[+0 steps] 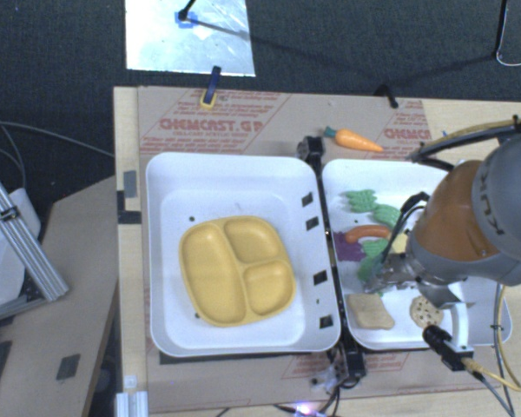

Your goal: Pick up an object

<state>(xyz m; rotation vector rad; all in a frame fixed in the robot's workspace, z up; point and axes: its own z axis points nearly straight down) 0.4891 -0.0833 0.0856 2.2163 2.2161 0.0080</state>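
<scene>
Grey and orange, your arm hangs over the right bin, its fingers' state indiscernible, beside the bread slice, cookie and purple toy.

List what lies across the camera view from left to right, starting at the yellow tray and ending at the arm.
Yellow divided tray in the left bin → black clips on the divider between the bins → slice of toast in the right bin → cookie → grey arm with its orange band.

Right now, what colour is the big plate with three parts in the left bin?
Yellow. The divided plate shows clearly in the camera view.
</scene>
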